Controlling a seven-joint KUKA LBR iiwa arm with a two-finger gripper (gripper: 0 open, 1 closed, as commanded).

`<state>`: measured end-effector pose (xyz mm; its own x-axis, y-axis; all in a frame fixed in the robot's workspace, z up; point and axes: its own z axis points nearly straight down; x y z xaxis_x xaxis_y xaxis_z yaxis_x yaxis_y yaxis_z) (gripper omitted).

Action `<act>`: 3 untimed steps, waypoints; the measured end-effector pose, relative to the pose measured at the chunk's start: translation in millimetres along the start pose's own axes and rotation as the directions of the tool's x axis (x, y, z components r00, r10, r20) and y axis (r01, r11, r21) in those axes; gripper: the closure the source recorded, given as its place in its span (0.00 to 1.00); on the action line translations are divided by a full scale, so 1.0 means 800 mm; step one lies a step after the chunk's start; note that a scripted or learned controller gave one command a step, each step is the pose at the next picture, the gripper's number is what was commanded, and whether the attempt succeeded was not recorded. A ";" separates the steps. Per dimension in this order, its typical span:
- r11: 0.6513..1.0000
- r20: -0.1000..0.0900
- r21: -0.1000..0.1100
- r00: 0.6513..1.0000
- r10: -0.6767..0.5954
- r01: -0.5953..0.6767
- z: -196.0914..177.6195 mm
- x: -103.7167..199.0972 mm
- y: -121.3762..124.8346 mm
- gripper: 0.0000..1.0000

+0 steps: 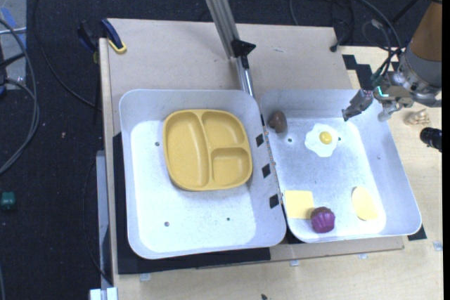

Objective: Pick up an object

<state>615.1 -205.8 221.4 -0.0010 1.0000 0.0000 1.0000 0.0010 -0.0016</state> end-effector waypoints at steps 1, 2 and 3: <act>1.000 0.001 -0.002 1.000 0.000 0.000 -0.001 0.000 0.001 0.00; 1.000 0.000 0.000 1.000 0.000 0.000 0.052 0.003 0.001 0.00; 1.000 0.000 0.002 1.000 0.001 -0.001 0.106 0.003 0.002 0.00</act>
<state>616.9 -203.2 136.7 -0.0003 1.0000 0.0001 1.0000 0.0003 -0.0033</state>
